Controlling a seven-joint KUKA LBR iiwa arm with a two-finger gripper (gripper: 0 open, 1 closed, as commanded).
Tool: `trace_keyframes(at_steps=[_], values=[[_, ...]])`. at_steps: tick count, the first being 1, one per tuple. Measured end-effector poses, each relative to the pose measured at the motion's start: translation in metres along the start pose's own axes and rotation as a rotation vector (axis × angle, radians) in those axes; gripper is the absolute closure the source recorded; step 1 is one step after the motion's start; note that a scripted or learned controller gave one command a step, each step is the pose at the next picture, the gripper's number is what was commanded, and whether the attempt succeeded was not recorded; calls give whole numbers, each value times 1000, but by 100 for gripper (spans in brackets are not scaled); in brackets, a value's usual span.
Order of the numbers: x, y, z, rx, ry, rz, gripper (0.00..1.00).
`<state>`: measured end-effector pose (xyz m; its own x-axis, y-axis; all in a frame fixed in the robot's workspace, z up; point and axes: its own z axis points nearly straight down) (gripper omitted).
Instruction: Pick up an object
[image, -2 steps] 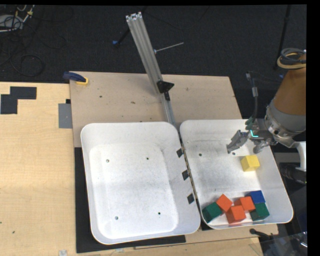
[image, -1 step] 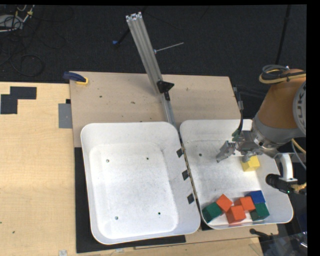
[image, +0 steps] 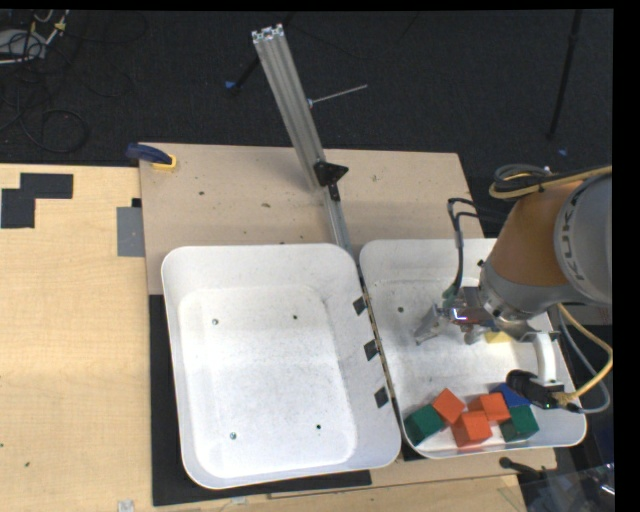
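The gripper (image: 437, 325) hangs low over the right bin (image: 400, 268), its fingers spread with nothing between them. Bare floor lies toward 9 and 12 o'clock. At 5 o'clock, blocks (image: 472, 416) crowd the near rim. No writing is legible.

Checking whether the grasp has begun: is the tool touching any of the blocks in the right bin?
Apart. The camera view shows the tool over bare bin floor, with white floor between it and the blocks clustered at the right bin's near edge.
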<state>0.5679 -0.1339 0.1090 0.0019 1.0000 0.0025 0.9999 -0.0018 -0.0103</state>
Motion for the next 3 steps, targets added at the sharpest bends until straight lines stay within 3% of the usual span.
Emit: trace_keyframes(at_steps=[1, 2, 3], values=[[0, 1, 17, -8, -2, 2, 0], [-1, 0, 7, -8, 0, 9, 100], [-1, 8, -53, -13, -3, -2, 100]])
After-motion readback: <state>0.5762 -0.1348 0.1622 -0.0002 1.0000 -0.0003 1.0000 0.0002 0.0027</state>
